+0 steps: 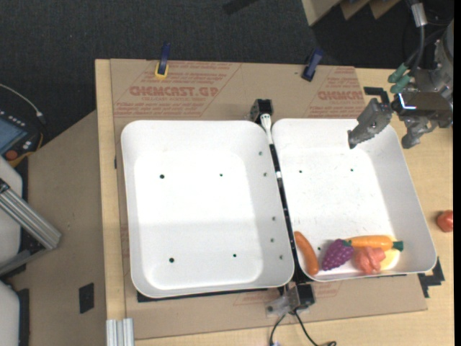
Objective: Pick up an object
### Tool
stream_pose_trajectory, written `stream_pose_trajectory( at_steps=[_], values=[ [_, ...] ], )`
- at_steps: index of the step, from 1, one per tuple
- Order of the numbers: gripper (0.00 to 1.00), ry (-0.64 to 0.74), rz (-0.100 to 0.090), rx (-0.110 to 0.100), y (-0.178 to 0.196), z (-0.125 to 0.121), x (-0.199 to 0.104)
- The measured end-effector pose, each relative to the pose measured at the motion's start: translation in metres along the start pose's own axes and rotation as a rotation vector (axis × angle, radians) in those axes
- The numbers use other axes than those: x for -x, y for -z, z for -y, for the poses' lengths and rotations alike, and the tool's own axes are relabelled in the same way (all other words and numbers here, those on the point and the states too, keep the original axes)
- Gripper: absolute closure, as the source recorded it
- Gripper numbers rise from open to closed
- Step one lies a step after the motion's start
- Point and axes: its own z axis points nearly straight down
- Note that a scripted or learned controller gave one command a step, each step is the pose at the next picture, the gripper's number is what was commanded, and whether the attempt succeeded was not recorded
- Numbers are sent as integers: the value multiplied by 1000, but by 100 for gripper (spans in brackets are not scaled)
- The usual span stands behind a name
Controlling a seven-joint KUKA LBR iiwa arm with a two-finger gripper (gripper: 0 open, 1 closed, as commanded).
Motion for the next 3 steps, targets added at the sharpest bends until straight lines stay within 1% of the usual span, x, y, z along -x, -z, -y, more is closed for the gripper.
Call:
stream_pose_trajectory(
  at_steps=[1, 2, 3],
  values=[
    [0, 6, 0, 14, 28, -1, -20],
    [0, 9, -2, 16, 71, 0, -77],
    [0, 2, 0, 2, 27, 0, -54]
  ],
)
